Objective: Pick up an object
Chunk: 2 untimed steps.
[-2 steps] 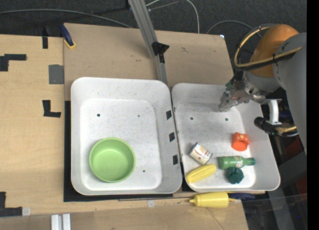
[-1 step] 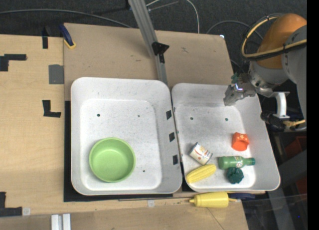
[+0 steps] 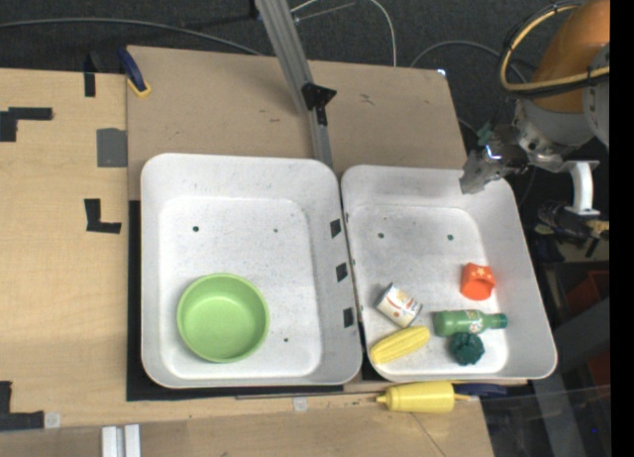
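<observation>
Yellow bottle (image 3: 420, 398) at front edge, label on small can (image 3: 399, 304) unreadable, end effector (image 3: 477, 173) state unclear

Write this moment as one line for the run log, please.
pincer: over right bin far rim, nothing seen held | objects: untouched, near end | left bin: green bowl

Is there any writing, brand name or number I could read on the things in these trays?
None can be read.
Small can: red and white label, print too blurred.
Green bottle: pale label, too small.
Yellow bottle on the bench: no lettering visible.
</observation>
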Available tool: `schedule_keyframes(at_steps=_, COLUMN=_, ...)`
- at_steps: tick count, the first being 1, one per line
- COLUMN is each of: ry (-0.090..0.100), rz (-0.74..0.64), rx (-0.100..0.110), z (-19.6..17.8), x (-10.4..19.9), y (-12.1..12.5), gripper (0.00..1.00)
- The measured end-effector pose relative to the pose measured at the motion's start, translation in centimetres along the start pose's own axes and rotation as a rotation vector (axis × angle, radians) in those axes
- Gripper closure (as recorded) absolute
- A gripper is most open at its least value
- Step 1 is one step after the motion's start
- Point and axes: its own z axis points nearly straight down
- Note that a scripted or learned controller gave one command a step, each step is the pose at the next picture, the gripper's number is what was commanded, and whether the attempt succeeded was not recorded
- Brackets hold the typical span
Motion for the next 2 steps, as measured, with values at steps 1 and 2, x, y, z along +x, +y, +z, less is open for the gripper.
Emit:
schedule_keyframes(at_steps=1, ry=0.0, rz=0.0, rx=-0.001, z=-5.3, x=-0.4, y=1.1, gripper=1.0)
schedule_keyframes(at_steps=2, ry=0.003, rz=-0.004, rx=0.004, z=-6.0, x=4.5, y=1.1, gripper=1.0)
